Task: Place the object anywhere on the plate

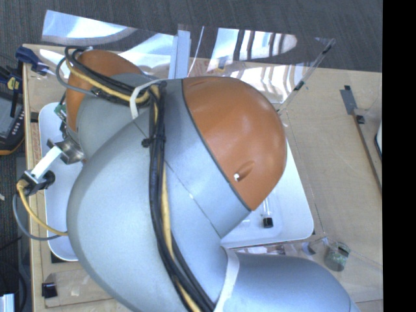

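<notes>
My grey arm (149, 200) with its orange band (237, 132) covers most of the camera view and lies across both white bins. It hides the bin floors beneath it. A strip of the left bin (47, 174) shows at the arm's left side, and a corner of the right bin (292, 216) shows at its lower right. Black and yellow cables (156, 174) run along the arm toward the wrist at the upper left.
A clear plastic wall (260, 44) stands behind the bins. Bare wooden bench (338, 148) lies to the right, with a thin dark bar (364, 129) on it. A small grey clamp (335, 255) sits near the right bin's front corner. Dark gear (10, 116) sits at the far left edge.
</notes>
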You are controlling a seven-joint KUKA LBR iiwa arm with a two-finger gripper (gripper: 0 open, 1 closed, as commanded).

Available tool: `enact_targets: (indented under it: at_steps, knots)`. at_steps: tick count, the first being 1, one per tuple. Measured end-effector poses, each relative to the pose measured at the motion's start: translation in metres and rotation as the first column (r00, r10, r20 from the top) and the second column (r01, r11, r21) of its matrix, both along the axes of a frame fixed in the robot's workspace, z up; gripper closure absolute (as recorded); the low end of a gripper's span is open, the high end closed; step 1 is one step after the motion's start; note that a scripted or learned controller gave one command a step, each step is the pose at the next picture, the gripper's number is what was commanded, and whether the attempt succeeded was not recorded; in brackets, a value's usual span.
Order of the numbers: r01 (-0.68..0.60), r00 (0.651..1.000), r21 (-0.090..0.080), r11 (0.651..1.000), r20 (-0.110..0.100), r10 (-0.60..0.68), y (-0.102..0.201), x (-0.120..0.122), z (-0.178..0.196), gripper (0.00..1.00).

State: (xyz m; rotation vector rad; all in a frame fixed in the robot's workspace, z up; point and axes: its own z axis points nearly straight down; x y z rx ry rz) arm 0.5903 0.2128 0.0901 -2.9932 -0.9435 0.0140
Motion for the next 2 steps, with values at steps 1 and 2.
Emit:
enact_targets:
  at_steps: [1, 2]
  knots:
    - [-0.088, 0.996, 0.002, 0.996, 0.004, 0.088, 0.001, 0.051, 0.019, 0.00]
    - [-0.201, 0.980, 0.003, 0.980, 0.006, 0.201, -0.017, 0.050, 0.081, 0.00]
